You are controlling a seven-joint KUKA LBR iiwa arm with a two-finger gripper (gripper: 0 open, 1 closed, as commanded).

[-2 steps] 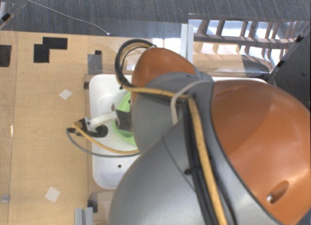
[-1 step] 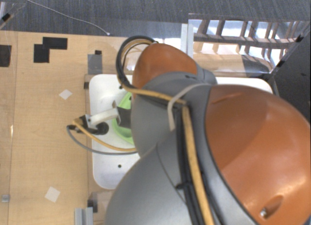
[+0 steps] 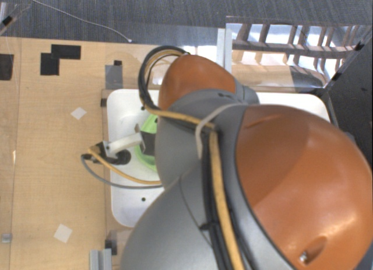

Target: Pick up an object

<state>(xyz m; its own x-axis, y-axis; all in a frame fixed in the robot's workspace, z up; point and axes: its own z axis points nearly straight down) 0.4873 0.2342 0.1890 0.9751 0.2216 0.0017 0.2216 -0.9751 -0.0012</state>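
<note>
Tool [image 3: 145, 140] hidden under arm [image 3: 245, 175] — opening unreadable; green object [image 3: 149, 128] beside it.

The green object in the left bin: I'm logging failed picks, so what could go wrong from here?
Judging from this one view:
1. The arm covers most of the green object, so a slipped or missed grasp could pass unnoticed.
2. The object lies near the white bin's left wall, which may crowd the approach and nudge it aside.
3. The yellow cable loops out over the bin's rim and might snag there as the arm moves.
</note>
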